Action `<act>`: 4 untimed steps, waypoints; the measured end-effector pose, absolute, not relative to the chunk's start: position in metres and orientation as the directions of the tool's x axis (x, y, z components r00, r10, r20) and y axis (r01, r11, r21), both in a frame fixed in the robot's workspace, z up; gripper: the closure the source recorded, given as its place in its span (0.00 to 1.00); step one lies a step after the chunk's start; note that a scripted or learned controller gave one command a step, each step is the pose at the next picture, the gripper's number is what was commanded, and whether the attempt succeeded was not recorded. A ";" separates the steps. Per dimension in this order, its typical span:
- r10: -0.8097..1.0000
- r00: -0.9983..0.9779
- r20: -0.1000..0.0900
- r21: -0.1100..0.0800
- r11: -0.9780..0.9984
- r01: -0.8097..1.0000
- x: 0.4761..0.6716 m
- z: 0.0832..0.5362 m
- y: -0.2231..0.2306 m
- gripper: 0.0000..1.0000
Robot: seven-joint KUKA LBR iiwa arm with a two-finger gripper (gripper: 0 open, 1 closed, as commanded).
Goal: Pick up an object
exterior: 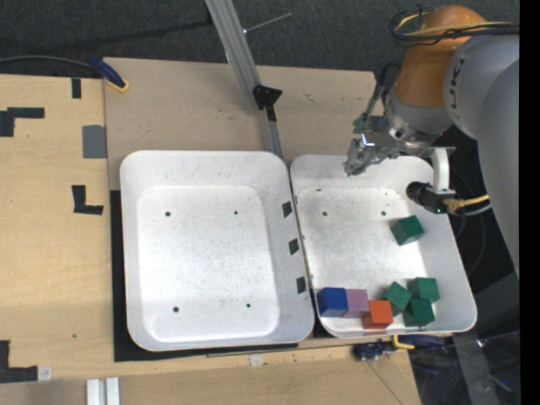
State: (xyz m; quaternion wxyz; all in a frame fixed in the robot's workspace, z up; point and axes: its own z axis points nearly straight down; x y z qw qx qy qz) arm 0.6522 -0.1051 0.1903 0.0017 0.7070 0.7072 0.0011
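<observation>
So far, nothing has been picked up as far as you can see, and the whole grasp is still ahead.

Start at the left: the table [51, 251] is bare pale wood there, marked with strips of black tape [82, 199] and a grey patch [94, 140], and a blue-and-yellow tool handle [110, 74] lies near its far edge. Next comes the left bin [135, 175], a shallow white tray with a speckled floor. A grey metal rail [240, 53] slants down from the top toward the seam between the two bins.

The right bin [308, 175] holds every candidate. Along its near edge you have a blue block [332, 301], touching a lilac block [357, 300], then an orange block [380, 313], then a cluster of green blocks [413, 300] packed against the corner. One lone green block [407, 229] sits apart, toward the middle right of the bin floor, with open floor all round it; I judge it the easiest target.

The pincer [361, 160] hangs over the far left corner of the right bin, well apart from all the blocks, and nothing is between its tips. Whether it is open or closed I cannot tell; it is too small and blurred. The arm [472, 66] above it is grey with an orange band, and a black cable fitting [424, 194] juts over the bin's far right rim.

Beyond the table the room is dark carpet-like floor.
</observation>
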 end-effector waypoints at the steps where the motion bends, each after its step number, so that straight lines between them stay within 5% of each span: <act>1: 1.000 -0.001 0.000 0.001 0.001 1.000 0.653 0.205 -0.105 1.00; 4: 1.000 -0.007 0.002 -0.001 0.007 1.000 0.621 0.212 0.056 1.00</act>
